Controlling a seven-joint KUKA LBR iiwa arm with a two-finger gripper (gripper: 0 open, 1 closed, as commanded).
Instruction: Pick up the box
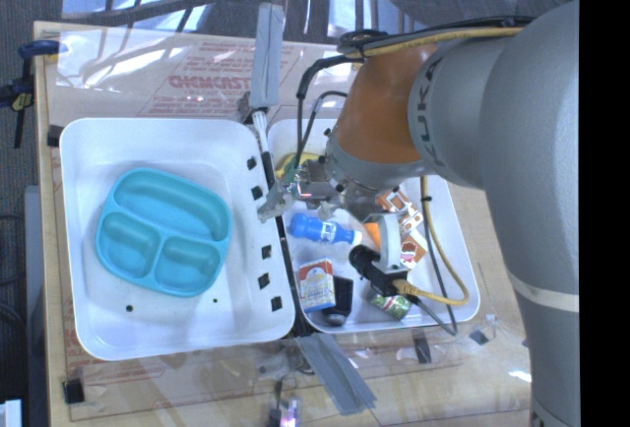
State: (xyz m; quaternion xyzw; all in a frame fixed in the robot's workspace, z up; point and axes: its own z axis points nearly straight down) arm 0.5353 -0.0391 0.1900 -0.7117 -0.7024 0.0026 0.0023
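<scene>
I see the box lying unlifted, lower centre of the right bin; claw above it, state indiscernible.

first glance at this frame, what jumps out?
The big grey arm with its orange band fills the right, bent down over the right bin. Next, the blue divided tray alone in the left bin. Under the arm is a clutter: a blue bottle, and a small red and white box near the front edge.
</scene>
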